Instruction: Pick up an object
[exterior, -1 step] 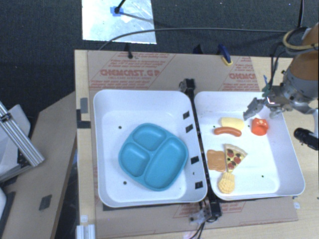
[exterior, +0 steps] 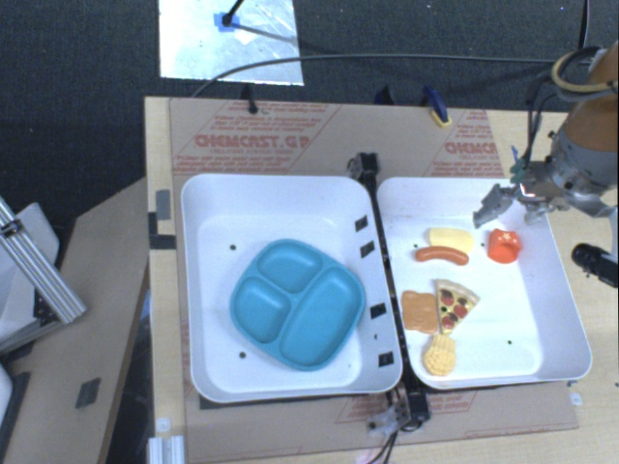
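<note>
The pincer hangs over the far right corner of the right bin, fingers spread and pinching nothing. Just beside it sits a red-orange toy pepper. Further left in that bin are a yellow cheese wedge, a hot dog, a pizza slice, a piece of toast and a waffle. The left bin holds a blue divided plate.
</note>
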You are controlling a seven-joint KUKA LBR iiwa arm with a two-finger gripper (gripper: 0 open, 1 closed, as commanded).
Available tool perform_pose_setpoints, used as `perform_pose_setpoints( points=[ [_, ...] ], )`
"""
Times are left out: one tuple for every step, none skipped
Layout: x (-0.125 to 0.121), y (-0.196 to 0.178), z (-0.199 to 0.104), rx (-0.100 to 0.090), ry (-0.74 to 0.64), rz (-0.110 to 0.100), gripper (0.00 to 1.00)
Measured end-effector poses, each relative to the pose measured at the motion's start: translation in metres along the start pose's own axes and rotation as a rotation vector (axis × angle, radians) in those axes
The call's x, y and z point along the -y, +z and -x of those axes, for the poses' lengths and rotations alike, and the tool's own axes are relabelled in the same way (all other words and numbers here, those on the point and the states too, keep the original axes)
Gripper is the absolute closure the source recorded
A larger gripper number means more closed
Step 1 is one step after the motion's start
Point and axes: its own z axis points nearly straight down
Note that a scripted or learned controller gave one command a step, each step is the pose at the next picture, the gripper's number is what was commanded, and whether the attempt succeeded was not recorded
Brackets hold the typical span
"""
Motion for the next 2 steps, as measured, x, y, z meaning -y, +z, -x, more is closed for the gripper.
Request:
perform_pose_setpoints(
  points=[
    [-0.003, 0.042, -0.004, 0.000, 0.000, -0.002, 0.00],
    [-0.006, 0.096, -0.014, -0.001, -0.002, -0.004, 0.00]
  ],
)
